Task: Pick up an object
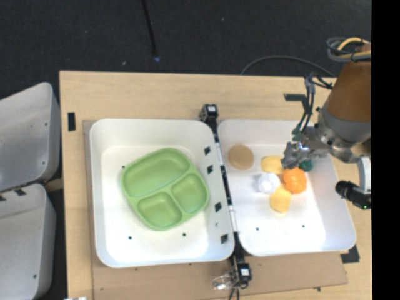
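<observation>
The right bin holds a cluster of small things: a tan round disc, a pale yellow piece, a white lump, an orange ball and a yellow block. My gripper hangs low over the cluster, just above the orange ball and to the right of the pale yellow piece. A small teal bit shows beside the gripper tip. The arm's grey wrist and orange band come in from the right.
The left bin bears a green three-compartment tray. A black clamp sits at the top of the divider between the bins. Cables run along the bench behind the right bin.
</observation>
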